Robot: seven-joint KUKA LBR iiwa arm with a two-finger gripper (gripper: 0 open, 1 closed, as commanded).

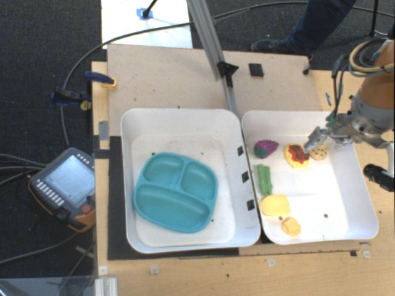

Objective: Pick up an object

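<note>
A grey robot arm with an orange band reaches in from the right, its claw (315, 142) low over the far right part of the right bin (364, 221). Whether the claw is spread or pressed together cannot be told; it is small and partly blurred.

Two toys lie at the claw's tips: a yellow and red pizza (297, 155) just to its near left, and a tan cookie (319, 153) right beneath, close enough that they may be touching the claw. Nothing is visibly pinched. Either could be the object to pick up.

The main risk, as a judgement: pizza and cookie sit side by side, so the claw may close on the edge of one and nudge the other away, or catch both and drop them. Both look flat and low, so the tips may slide over them and scrape the bin floor.

Further left of the claw lies a purple toy (266, 147). Nearer the camera are a green bean (264, 179), a yellow lemon (274, 205) and a small orange-yellow piece (291, 226).

The left bin (133, 128) holds a teal divided tray (176, 191), well apart from the claw.

Both bins rest on a pale wooden bench (166, 73). Around it is dark carpet with cables, a control pendant (65, 187) at far left, and a person's legs (321, 11) at the far edge.
</note>
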